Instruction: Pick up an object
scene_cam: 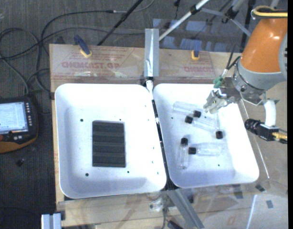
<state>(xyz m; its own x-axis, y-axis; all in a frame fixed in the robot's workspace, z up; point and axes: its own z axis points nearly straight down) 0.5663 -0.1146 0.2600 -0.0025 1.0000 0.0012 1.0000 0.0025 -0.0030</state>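
I see the arm reaching in from the right, gripper low over the right bin. Several clear vials lie scattered beneath and beside it, none visibly between its tips.

A dark ribbed rectangular pad lies flat in the middle of the left shallow white bin. A handheld control pendant with a lit screen rests on the grey carpeted floor left of the desk, near black cables.
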